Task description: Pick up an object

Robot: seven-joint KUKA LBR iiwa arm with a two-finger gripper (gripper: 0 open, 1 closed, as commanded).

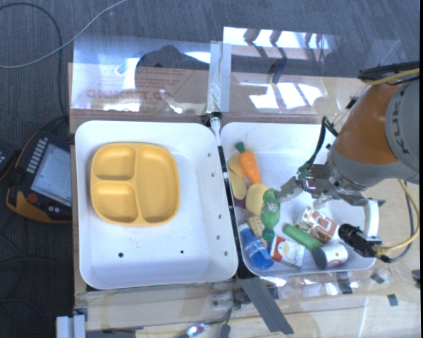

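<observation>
The right bin [282,143] holds a heap of small objects: an orange carrot [249,165], a yellow piece [256,196], a green piece [270,208], a green cylinder [303,236], a blue bottle [254,248], a red and white carton [317,221], a red packet [287,252] and a grey can [331,254]. My gripper [314,184] hangs over the middle of this bin, just above the carton and right of the green piece. Nothing shows between its fingers.
The left bin [197,259] holds a yellow divided plate [135,183]. A clear panel [268,69] stands behind both bins. A teach pendant [39,178] lies on the floor at the left. The arm [374,129] enters from the right over the right bin.
</observation>
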